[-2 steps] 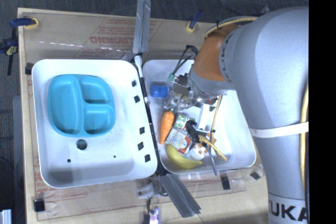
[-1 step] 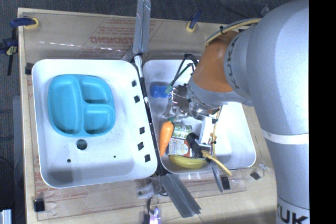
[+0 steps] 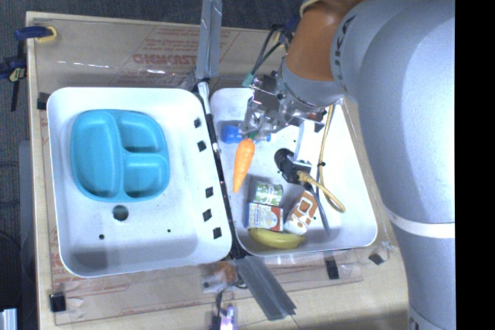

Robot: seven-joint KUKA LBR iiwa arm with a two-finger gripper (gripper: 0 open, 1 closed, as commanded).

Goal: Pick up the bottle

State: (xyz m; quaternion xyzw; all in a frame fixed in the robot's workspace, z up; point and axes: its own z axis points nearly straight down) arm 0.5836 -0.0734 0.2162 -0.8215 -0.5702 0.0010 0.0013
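Arm reaches in from the right, grey with orange band, wrist angled down over the far part of the right bin (image 3: 352, 232). Tool (image 3: 259, 125) sits low at that bin's far-left area, just above the stem end of a carrot (image 3: 243, 164); whether it is wide or narrow cannot be told, the tips merge with wrist hardware and cables. Bottle (image 3: 302, 214), small, white with an orange-brown label, lies tilted in the near part of the right bin, touching a yellow banana (image 3: 274, 239) at the near wall and just beside a green-and-red carton (image 3: 267, 196). Tool and bottle are apart, with the carrot and carton between. A blue object (image 3: 230, 134) sits by the tool, partly hidden. Left bin (image 3: 66, 247) holds a blue divided tray (image 3: 120, 153). Both bins rest on the tabletop (image 3: 100, 42).
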